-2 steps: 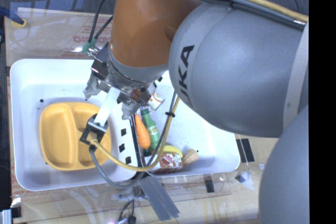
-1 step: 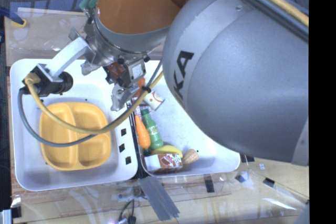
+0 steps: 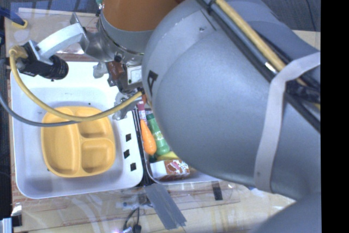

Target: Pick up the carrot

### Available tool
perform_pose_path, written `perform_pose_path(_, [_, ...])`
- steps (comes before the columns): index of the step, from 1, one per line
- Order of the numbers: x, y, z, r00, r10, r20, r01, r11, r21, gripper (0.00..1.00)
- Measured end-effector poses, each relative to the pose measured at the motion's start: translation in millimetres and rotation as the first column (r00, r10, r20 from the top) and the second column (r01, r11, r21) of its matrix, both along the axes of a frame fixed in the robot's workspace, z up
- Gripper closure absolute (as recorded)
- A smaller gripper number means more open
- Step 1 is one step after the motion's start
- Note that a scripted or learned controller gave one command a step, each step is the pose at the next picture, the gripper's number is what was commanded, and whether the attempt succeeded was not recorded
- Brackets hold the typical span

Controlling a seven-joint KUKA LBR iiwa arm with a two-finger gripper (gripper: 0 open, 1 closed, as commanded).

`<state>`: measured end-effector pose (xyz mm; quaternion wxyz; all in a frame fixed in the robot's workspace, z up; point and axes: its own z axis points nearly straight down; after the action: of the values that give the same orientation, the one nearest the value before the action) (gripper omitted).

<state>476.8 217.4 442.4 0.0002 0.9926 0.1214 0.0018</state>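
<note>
Hand: the hand (image 3: 121,75) sits at centre frame under the orange band; I cannot tell its state.
Carrot: the carrot (image 3: 148,139) lies just below it, at the right bin's (image 3: 163,177) left wall.
Risk: wall and green item (image 3: 160,139) crowd it; a grasp could slip or snag.
Around: yellow tray (image 3: 79,142) in the left bin (image 3: 32,185); arm (image 3: 229,95) hides most of the right bin.

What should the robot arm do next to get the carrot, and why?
Probably lower the wrist a little toward the carrot. The carrot lies at the left edge of the right bin, beside a green item, and the big grey arm hangs right above it, so the carrot looks not yet lifted.
</note>
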Motion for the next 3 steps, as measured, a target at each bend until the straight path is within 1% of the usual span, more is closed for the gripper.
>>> perform_pose_path(1, [66.1,0.2,-1.4,0.982,0.189,-0.005,-0.189,0.982,-0.004,0.00])
perform_pose_path(2, [85.2,-56.3,-84.6,0.924,0.383,-0.013,-0.383,0.924,0.002,0.00])
perform_pose_path(3, [170.7,-48.0,-192.1,0.948,0.317,-0.016,-0.317,0.948,0.003,0.00])
